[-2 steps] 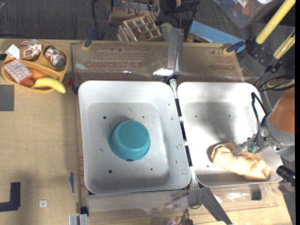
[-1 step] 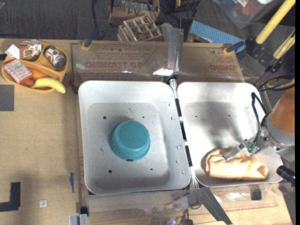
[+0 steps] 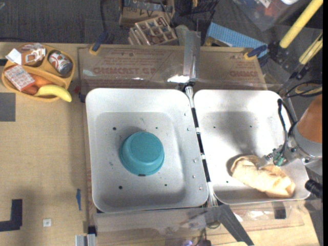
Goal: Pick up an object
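Note:
A tan, bread-like object [image 3: 261, 177] lies in the near right corner of the right bin [image 3: 230, 111]. My gripper [image 3: 271, 160] comes in from the right edge and sits low, right at the object's upper side. A teal bowl [image 3: 143, 153] rests upside down in the middle of the left bin [image 3: 102, 111], far from the gripper. Part of the arm with its orange band [image 3: 312, 124] shows at the right edge.
A yellow tray [image 3: 36, 73] with a banana and small packages sits on the bench at the far left. Cardboard [image 3: 138, 68] lies behind the bins. Cables and clutter fill the background beyond it.

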`<state>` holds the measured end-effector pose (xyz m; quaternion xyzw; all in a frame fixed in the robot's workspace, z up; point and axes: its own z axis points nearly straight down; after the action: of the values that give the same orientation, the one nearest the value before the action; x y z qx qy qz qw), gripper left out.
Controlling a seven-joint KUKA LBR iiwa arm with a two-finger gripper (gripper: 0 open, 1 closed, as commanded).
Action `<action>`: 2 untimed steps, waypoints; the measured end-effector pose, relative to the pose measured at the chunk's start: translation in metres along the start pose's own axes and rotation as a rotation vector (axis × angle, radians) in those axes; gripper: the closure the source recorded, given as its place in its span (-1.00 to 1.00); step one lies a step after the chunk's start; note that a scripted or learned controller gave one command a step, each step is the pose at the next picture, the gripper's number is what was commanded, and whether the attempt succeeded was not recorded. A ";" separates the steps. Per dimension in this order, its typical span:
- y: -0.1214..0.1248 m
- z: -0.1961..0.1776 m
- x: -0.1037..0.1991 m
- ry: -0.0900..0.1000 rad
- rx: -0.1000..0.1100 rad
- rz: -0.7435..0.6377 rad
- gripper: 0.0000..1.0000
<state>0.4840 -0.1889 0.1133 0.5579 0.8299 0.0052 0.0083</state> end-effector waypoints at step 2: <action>0.022 -0.065 0.060 0.006 0.015 -0.082 -1.00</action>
<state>0.4804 -0.1250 0.1779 0.5234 0.8521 0.0004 0.0017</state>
